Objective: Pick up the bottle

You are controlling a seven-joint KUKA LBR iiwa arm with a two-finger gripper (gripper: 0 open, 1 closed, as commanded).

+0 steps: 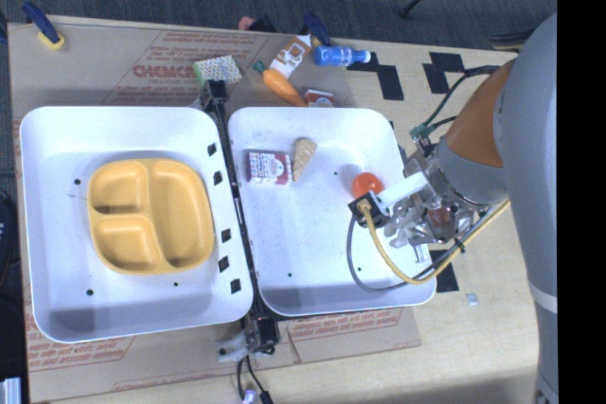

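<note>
The bottle, a small blue one with a pale cap as far as we can judge, lies on its side on the bench, just beyond the far rim of the right bin and outside both bins. Near it, also outside the bins, we see an orange carrot-like thing. The gripper is low over the right edge of the right bin, well apart from the bottle, and just beside a red ball. We cannot tell from this view if the gripper is spread or closed, and we see nothing held in it. In the same bin lie a small red and white carton and a pale cone; the left bin bears a yellow plate with compartments. In our judgement the task is not yet begun in any useful sense: the bottle is not touched and not lifted. What is left is everything: to reach to the far side, to close on the bottle, and to raise it.
</note>
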